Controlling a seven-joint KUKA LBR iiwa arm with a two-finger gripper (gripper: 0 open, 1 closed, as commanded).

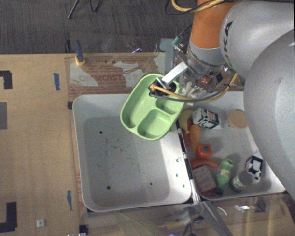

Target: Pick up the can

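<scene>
The gripper (162,86) pinches the rim of a green tray (149,112), so the tray hangs tilted over the bins. The can (240,181) lies far below the gripper, untouched.

Even, fairly bright overhead light, with soft shadows inside the left bin (130,164). The picture is grainy and slightly soft. The floor (38,22) at the top is dim.

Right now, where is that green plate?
The green divided tray hangs lifted in the gripper, tilted above the left bin's far right corner, beside the divider.
</scene>
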